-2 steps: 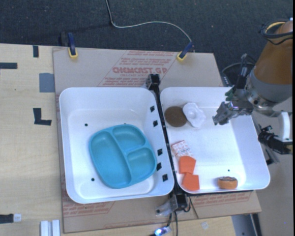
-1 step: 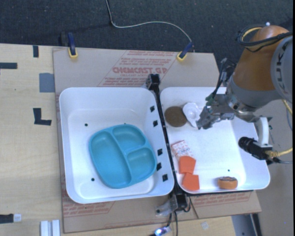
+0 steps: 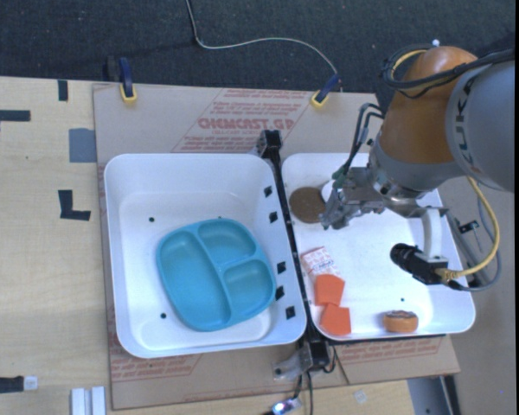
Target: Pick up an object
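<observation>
My gripper (image 3: pixel 336 217) hangs over the upper left part of the right bin (image 3: pixel 376 258), just right of a brown round disc (image 3: pixel 304 204) lying on the bin floor. Its dark fingers point down and left toward the disc's edge. Nothing shows between them. Lower in the same bin lie a small wrapped packet (image 3: pixel 316 259), two orange blocks (image 3: pixel 330 289) (image 3: pixel 336 320) and a small brown doughnut-like piece (image 3: pixel 400 322). The arm's orange band and grey wrist hide the bin's upper right part.
The left bin (image 3: pixel 125 232) holds a blue divided plate (image 3: pixel 214 271). A black divider with clips (image 3: pixel 281 232) runs between the bins. A black fitting with a yellow cable (image 3: pixel 419 264) hangs from the arm over the right bin's right side.
</observation>
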Available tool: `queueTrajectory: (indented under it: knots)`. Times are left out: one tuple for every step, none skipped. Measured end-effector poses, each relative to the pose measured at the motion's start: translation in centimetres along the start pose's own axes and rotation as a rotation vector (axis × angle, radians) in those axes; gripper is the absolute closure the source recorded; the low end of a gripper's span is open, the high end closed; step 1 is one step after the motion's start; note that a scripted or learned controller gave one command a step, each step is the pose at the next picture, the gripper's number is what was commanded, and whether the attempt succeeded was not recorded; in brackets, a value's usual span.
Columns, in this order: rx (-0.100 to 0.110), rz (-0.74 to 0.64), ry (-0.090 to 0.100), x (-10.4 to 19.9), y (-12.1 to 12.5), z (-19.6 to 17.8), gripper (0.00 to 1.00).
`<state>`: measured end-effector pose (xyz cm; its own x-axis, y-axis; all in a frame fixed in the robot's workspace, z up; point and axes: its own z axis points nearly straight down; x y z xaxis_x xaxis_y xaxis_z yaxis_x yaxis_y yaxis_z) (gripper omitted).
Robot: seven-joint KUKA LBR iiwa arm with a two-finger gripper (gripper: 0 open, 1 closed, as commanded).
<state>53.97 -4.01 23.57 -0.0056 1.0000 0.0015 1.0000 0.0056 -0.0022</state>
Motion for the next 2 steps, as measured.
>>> queueTrajectory:
  knots:
    - [0.001,-0.001,0.0,5.4,0.2,0.6,1.0]
    - [0.002,-0.002,0.0,11.5,-0.8,1.5,1.0]
